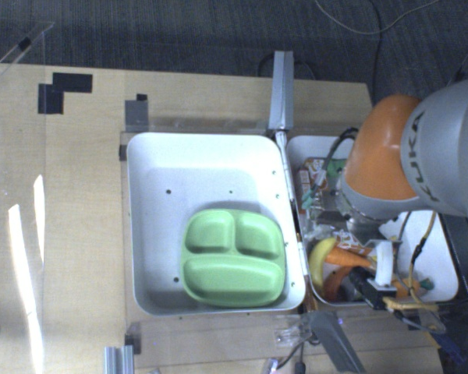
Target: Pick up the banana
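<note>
Arm (405, 154) low over right bin (444, 283) – banana (321, 257) at lower left of bin among clutter – gripper grip state unclear, cannot tell

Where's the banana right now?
The banana lies in the right bin, near its left wall toward the front, just under the arm's wrist, with an orange item at its right.

A green divided plate (235, 257) with three compartments lies in the left bin (152, 209), toward its near right corner. The right bin (446, 283) sits just beside it, holding an orange piece (348, 257) and other small clutter too jumbled to tell apart. Both bins rest on a pale wooden counter (62, 224), with dark carpet (179, 14) and a looping cable (374, 10) beyond it.
</note>
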Robot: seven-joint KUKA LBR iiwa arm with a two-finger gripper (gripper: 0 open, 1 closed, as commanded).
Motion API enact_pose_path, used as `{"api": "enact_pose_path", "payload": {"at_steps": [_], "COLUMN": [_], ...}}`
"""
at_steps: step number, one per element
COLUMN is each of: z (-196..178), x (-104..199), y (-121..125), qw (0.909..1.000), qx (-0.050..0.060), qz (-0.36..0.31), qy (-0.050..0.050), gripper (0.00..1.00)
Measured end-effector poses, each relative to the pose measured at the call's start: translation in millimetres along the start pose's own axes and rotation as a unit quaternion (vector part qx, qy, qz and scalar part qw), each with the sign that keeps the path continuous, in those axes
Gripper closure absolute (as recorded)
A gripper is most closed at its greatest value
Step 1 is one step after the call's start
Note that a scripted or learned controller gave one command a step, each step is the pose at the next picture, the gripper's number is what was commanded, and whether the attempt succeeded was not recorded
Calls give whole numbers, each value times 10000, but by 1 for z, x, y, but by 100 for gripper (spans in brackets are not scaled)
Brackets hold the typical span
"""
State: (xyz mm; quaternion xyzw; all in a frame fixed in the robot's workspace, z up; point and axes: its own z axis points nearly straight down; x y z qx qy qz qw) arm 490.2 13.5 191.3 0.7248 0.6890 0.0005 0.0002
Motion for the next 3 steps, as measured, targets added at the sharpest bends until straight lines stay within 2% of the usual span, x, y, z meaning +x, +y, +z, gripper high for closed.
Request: {"api": "enact_pose_path", "payload": {"at_steps": [1,2,3], "z": [-19,-19,70], "x": [-86,-85,-97], "y": [3,3,7], "qw": [9995,9995,9988], "qx": [0,0,-73], "qz": [302,300,478], "qy": [-3,-4,-6], "gripper": [100,0,0]}}
